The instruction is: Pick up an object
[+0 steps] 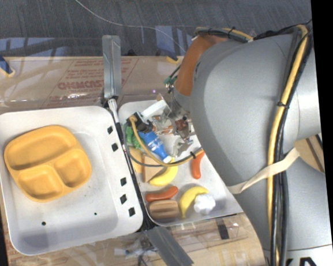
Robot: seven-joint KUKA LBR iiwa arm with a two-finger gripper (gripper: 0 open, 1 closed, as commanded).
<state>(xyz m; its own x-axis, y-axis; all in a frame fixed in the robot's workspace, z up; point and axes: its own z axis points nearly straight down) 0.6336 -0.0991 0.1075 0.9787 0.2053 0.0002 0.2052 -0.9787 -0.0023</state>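
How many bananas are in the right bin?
2. One banana lies mid-bin below the blue item; the other banana curls near the front edge, beside the white lump. The arm covers part of the bin, so more may be hidden.

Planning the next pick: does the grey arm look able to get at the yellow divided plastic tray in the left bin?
Probably yes. The yellow divided plastic tray lies alone in the left white bin with nothing on it, while the gripper is over the cluttered right bin, so it must cross the dividing rims.

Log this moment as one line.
arm: over right bin | hand: among toy food | grasp: unconfirmed | left bin: yellow divided plate
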